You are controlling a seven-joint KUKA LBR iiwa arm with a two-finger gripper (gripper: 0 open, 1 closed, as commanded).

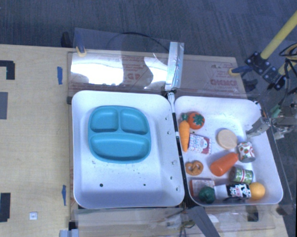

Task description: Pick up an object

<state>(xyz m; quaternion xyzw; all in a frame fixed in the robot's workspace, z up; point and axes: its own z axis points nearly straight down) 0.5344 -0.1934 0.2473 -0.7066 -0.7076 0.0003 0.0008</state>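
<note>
A pale wooden table carries two white bins: the left bin holds a blue divided plate, the right bin toy food, including a carrot and tomato. The gripper hangs over the right bin's far right edge, nothing visibly held; its opening cannot be told.

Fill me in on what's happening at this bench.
A robot arm reaches in from the right, its claw hovering at the right bin's far right edge. That bin holds toy food, including a carrot, tomato and pretzel. Nothing is visibly picked up yet. The left bin holds a blue divided plate.
</note>
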